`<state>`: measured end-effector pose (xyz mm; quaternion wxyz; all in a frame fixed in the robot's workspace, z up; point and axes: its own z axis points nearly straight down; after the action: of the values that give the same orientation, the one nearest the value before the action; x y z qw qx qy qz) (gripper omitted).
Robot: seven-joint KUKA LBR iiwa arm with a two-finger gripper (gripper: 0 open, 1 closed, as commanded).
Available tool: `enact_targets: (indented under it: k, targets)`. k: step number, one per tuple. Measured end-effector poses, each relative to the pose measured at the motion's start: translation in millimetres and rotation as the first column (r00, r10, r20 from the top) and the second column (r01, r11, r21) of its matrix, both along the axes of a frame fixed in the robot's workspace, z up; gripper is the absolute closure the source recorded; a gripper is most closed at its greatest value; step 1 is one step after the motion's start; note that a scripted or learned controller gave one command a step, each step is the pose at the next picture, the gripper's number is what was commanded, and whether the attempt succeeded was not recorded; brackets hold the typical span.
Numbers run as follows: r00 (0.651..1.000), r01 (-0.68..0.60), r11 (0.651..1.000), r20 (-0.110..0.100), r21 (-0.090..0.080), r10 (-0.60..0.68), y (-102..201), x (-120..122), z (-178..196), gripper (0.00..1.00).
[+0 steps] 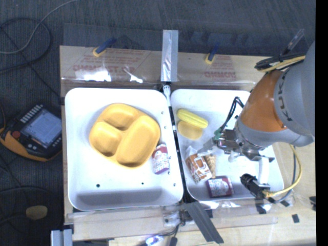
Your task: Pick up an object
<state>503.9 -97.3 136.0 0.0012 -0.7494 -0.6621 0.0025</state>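
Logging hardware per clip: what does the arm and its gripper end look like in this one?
The arm is a thick, rounded grey body with a broad orange band above the wrist. Below the band sits a grey metal wrist assembly leading to the gripper, with a small green spot on it. A black cable loops beside the band, and a yellow cable curves down to a black connector.

dark grey carpet (pixel 77 14) surrounds the wooden bench (pixel 148 60), crossed by cables (pixel 31 32), a handheld pendant (pixel 36 132) lying left.
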Motion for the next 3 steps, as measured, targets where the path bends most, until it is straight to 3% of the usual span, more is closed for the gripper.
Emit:
enact_targets:
  k: [1,2,3]
  targets:
    - [0.999,0.039,0.999,0.021,-0.002,-0.039,-2,49,-45,0.0]
    - [0.996,-0.084,0.996,0.024,-0.006,0.084,2,19,-45,0.0]
    - [1.0,-0.004,1.0,0.018,0.002,0.004,-39,32,-46,0.0]
